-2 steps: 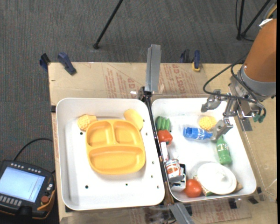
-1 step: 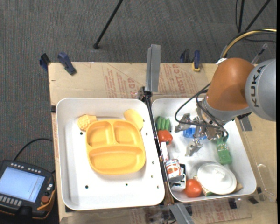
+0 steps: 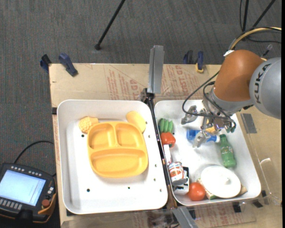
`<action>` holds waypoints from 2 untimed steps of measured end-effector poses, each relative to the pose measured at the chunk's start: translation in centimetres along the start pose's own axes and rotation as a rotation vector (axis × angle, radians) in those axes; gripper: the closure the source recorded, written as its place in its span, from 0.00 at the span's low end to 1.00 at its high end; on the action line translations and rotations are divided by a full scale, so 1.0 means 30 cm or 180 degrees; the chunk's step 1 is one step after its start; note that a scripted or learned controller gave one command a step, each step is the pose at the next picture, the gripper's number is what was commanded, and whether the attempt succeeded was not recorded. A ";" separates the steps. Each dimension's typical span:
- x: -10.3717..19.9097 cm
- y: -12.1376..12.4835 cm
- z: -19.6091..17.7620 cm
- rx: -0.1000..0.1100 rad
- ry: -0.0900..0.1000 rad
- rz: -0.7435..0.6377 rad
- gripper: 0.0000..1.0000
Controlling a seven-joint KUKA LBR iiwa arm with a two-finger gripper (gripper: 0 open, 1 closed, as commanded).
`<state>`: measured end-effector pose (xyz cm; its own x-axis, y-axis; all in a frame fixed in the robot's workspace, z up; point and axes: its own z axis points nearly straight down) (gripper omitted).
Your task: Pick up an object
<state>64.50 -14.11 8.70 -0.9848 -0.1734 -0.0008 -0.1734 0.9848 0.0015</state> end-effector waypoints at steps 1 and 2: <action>0.135 -0.220 -0.004 0.0003 -0.0004 -0.0508 0.00; 0.104 -0.038 -0.002 -0.0007 -0.0001 -0.1193 0.00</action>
<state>61.63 -15.77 8.76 -0.8530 -0.5219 -0.0020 -0.5219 0.8530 0.0031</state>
